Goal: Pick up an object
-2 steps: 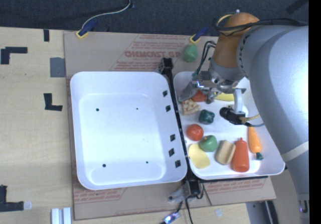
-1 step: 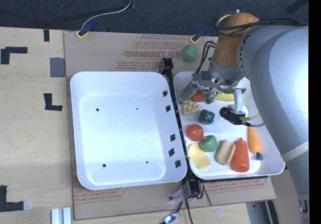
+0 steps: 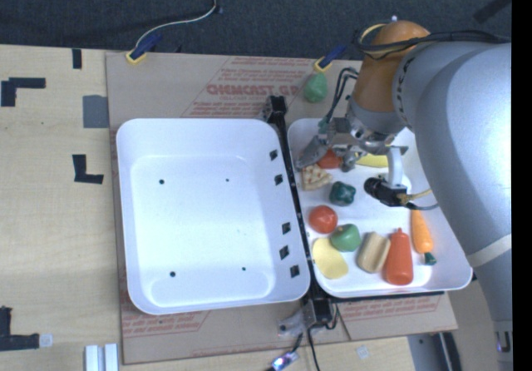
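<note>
My gripper [image 3: 318, 151] hangs low over the far left part of the right bin [image 3: 453, 278]. A small red piece [image 3: 331, 160] lies right under it, partly covered by the gripper. Just in front of it lie a tan and red slice [image 3: 313, 177] and a dark green pepper [image 3: 342, 192]. A yellow piece [image 3: 375, 161] pokes out behind the wrist. Nothing can be seen lifted off the bin floor.
Nearer the front of the right bin lie a red tomato [image 3: 322, 217], a green apple [image 3: 346, 236], a yellow piece [image 3: 330, 262], a tan roll [image 3: 372, 251], a red bottle [image 3: 399, 259] and a carrot [image 3: 422, 232]. A green object [image 3: 315, 88] sits on the cardboard behind the bins. The left bin [image 3: 133, 140] adjoins.
</note>
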You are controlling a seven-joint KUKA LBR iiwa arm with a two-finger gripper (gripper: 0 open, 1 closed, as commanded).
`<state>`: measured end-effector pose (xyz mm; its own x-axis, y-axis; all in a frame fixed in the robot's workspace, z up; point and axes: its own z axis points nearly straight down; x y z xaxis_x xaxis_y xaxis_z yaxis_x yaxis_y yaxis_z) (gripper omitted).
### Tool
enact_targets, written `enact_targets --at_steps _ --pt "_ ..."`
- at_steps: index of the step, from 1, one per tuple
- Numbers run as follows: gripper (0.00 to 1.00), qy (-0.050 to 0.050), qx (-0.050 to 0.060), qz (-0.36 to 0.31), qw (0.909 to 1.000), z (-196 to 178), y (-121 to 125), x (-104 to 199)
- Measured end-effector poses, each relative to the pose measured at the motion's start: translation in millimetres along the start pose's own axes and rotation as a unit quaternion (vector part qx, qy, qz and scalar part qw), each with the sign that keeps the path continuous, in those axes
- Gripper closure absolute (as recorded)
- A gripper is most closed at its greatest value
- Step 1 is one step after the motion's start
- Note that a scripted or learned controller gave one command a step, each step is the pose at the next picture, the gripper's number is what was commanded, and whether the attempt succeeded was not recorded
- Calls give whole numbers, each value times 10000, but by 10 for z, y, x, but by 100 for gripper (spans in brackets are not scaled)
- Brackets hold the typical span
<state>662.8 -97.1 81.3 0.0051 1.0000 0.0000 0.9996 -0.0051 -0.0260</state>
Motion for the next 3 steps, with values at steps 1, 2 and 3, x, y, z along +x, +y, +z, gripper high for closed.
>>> enact_targets --at_steps 1,2,3 --pt "0 -2 0 -2 10000 0 0 1" --pt "0 17 3 -4 10000 0 1 -36" --pt "0 8 -17 -6 10000 -53 3 20"
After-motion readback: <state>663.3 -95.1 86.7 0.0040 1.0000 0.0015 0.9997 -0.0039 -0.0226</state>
